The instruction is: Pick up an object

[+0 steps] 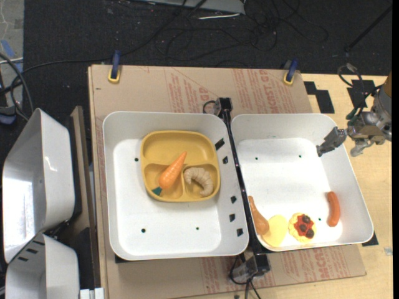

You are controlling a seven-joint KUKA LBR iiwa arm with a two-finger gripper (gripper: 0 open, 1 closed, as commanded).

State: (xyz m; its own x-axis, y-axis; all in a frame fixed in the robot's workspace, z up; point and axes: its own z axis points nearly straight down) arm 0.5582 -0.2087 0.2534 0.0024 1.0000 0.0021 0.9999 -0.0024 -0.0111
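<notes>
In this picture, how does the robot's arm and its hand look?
At the right edge, the hand is grey metal, with one dark, slim finger pointing toward the right bin. Dark cables loop just above it. Its wrist section is light grey.

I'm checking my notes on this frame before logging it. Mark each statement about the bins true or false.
1. The carrot lies in the yellow plate. True.
2. The plate sits in the right bin. False: it sits in the left bin.
3. The sausage lies in the right bin. True.
4. The gripper holds the sausage. False: it is at the right bin's upper right edge, apart from the sausage.
5. The shrimp lies outside the plate. False: it lies in a plate compartment.
</notes>
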